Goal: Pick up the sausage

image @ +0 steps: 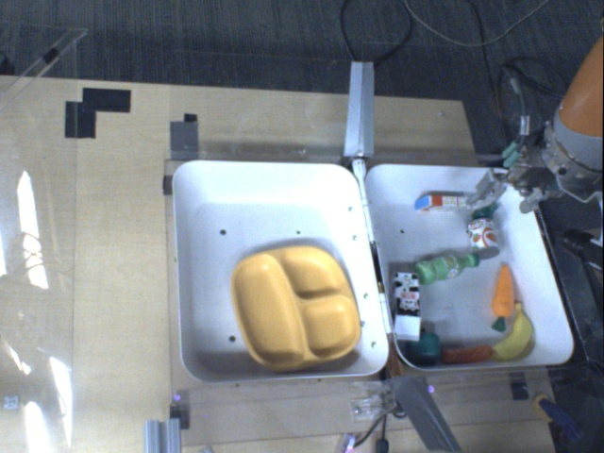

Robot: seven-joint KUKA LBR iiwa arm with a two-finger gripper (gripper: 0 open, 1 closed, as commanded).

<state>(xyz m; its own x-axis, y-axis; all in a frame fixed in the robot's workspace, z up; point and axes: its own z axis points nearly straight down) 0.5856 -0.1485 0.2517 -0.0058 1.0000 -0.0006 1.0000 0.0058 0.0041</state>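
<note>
The sausage (pixel 467 354) is a short reddish-brown piece lying along the near wall of the right bin (pixel 552 291), between a teal object (pixel 424 347) and a banana (pixel 514 338). My gripper (pixel 507 192) hangs over the far right corner of the same bin, well away from the sausage. Its two fingers stand apart and hold nothing, so it is open. The grey arm with its orange band (pixel 580 111) comes in from the right.
Also in the right bin are an orange carrot (pixel 504 291), a green bottle (pixel 445 268), a small red and white carton (pixel 439 201), a round patterned can (pixel 483 236) and a black and white box (pixel 407 295). The left bin (pixel 203 253) holds a yellow divided tray (pixel 295 305).
</note>
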